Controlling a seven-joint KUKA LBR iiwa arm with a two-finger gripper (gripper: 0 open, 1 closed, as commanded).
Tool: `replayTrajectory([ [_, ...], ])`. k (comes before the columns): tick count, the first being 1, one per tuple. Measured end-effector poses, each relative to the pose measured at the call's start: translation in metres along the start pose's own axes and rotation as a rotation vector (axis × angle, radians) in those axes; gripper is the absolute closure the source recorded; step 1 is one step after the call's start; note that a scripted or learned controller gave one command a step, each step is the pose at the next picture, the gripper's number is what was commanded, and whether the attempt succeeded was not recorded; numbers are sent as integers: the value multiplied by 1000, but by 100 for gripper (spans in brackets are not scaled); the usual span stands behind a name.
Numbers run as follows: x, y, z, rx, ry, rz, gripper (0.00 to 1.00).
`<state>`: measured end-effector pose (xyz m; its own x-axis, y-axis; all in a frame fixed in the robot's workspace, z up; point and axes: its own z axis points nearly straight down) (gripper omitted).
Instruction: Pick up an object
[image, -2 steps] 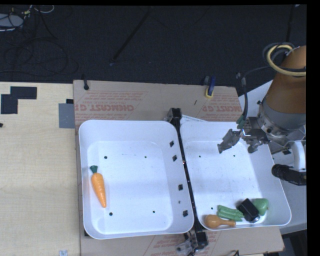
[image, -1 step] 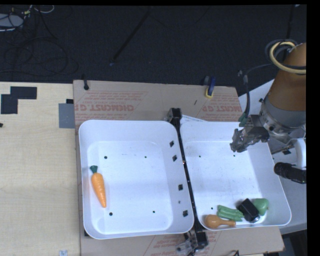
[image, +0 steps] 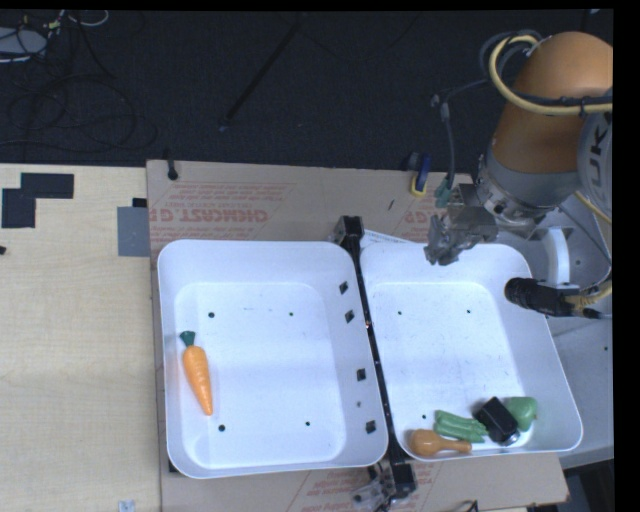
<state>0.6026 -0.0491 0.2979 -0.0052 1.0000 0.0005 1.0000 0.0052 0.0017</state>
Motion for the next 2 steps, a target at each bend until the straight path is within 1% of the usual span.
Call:
replayTrajectory([
  [1,42,23,-77,-5,1,0,100],
  [2,71,27,9,11,0,2,100],
])
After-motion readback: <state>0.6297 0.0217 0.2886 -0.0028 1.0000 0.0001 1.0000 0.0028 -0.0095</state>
